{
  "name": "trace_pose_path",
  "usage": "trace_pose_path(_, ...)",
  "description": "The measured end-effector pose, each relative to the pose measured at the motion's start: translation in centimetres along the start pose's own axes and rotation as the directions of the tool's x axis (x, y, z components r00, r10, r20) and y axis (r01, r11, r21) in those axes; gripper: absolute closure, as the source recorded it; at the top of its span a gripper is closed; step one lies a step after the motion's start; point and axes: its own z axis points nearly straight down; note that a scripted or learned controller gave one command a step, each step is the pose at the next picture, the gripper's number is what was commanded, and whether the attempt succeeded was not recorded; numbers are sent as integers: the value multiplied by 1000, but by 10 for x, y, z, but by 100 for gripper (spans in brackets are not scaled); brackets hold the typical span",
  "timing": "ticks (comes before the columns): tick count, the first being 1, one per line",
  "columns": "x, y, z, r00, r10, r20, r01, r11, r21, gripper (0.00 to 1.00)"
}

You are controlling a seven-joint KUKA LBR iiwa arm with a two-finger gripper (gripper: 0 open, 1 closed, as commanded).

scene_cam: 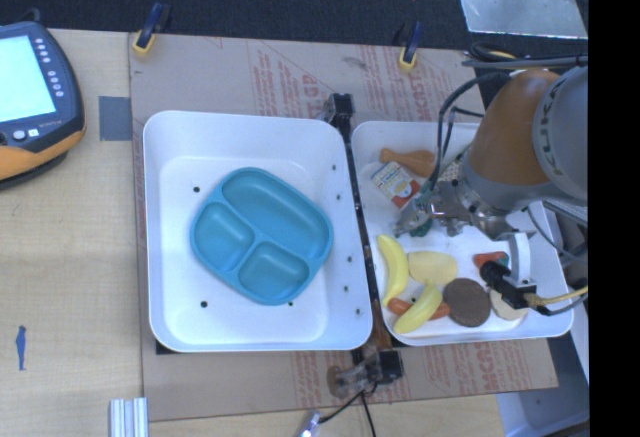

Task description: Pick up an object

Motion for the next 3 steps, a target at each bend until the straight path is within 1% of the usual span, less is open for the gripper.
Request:
trace_pose_path(1,9,73,-1,1000,2,-1,-2,1000,-3,0)
trace_pose_path(2,9,73,-11,1000,1,-1,-1,1000,0,100)
trace_pose_path(3,67,64,-101,1000,1,-1,-1,1000,-3,100)
